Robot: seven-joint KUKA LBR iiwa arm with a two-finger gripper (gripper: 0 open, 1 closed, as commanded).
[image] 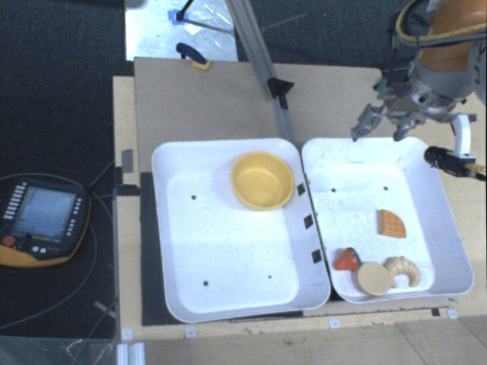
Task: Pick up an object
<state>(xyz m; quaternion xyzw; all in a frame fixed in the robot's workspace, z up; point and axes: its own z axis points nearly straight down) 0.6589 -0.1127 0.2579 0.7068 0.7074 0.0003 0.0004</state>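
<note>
My pincer (pixel 378 128) hangs over the far edge of the right bin (pixel 437 204), close to its far-left corner. Its two fingers (pixel 359 130) are spread apart, and nothing is between them. My grey arm with the orange band (pixel 456 14) comes in from the right side of the view, above this bin.

The things I could pick are well apart from the pincer. Four small ones lie in the near part of the right bin:
- an orange waffle piece (pixel 392 223) — it lies alone, about in the middle of the bin's right half;
- a red strawberry-like piece (pixel 348 260) near the bin's left wall;
- a round tan disc (pixel 375 278) just beside the red piece, on its right;
- a pale croissant shape (pixel 403 270) touching the disc on its right side.

All four are toward the near side from my pincer, so the bare white floor of the bin lies between us. The waffle piece is the nearest of them.

In the left bin (pixel 175 226) a yellow bowl (pixel 262 179) stands upright near the far-right corner — it is to the left of my pincer, across the wall between the two bins.
</note>
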